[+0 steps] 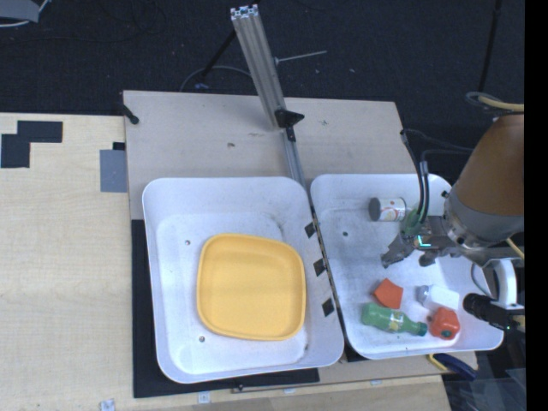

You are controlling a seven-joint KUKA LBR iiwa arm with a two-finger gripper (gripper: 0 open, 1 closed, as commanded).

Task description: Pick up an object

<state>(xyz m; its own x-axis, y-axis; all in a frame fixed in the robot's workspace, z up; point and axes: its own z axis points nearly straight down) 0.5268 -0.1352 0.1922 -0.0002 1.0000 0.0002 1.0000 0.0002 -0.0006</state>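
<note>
The arm (492, 174) is reaching in from the right over the right bin (353, 204); its jaws (402, 251) are hanging dark above the bin floor, roughly mid-bin; whether they are wide or narrow I cannot tell, and nothing is showing between them.

A small bottle (387, 208) with a dark cap is lying on its side toward the back of the right bin, up and left of the jaws, near but apart from them; an orange block (389, 294) is sitting just below the jaws, toward the front, also apart from them; a green bottle (391, 319) is lying on its side in front of the block, near the bin's front rim; a white piece (438, 296) is lying to the right of the block; an orange-red thing (444, 322) is resting at the green bottle's right end, by the front right corner.

The left bin (163, 229) is holding a yellow plate (251, 286), lying flat near its middle; both bins are sitting side by side on the table (205, 135); a metal rail (261, 58) is slanting up from the table's back.
</note>
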